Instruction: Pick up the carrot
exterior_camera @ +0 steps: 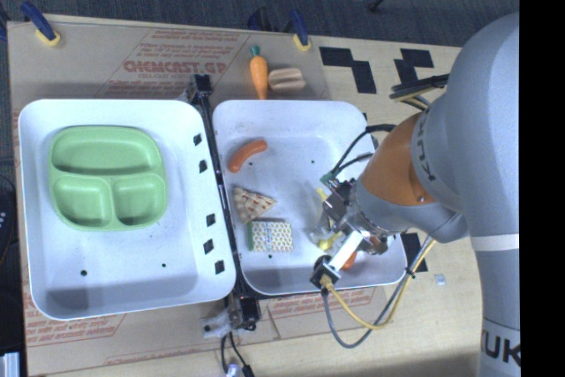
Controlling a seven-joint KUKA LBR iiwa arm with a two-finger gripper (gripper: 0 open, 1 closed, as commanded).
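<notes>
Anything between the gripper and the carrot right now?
Yes. The carrot lies on the bench outside the right bin, just past its far rim. The gripper is inside that bin, so the rim lies between them.

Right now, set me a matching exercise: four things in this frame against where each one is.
Things:
1. carrot
2. green plate
3. sausage
4. tool

Places:
A. in the left bin
B. in the right bin, near its left wall
C. on the bench, outside both bins
D. above the right bin, near its right wall

Pairs: 1-C, 2-A, 3-B, 4-D
</notes>
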